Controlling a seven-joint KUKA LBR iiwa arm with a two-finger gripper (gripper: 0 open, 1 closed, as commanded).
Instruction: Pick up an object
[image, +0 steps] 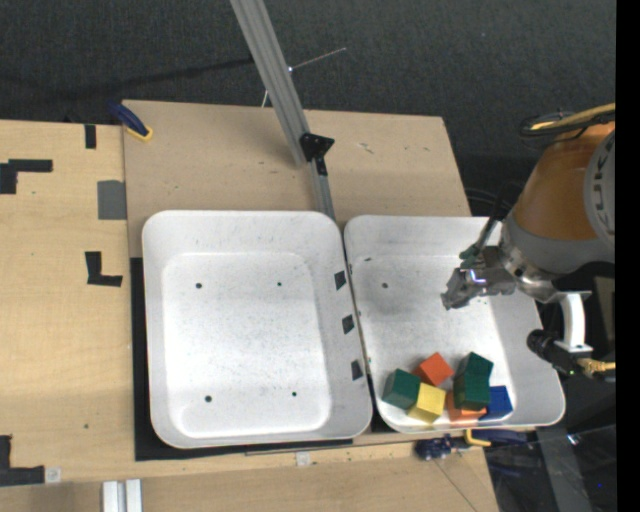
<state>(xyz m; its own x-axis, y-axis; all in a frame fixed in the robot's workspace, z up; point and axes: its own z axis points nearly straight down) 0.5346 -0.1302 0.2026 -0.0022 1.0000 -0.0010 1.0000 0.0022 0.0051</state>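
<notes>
Several small blocks lie clustered in the near corner of the right bin (400, 250): an orange block (435, 368), a yellow block (430, 401), a green block (402, 387), a darker green block (476, 374) and a blue block (499, 401). My gripper (462, 290) hangs over the right side of that bin, well behind the cluster, and I see nothing between its fingers. The arm's grey and orange wrist (560, 215) reaches in from the right.
The left bin (240, 330) lies beside the right one on the wooden bench. A slanted metal pole (285, 85) rises behind the bins. A small blue and yellow item (131, 119) lies on the bench at the far left.
</notes>
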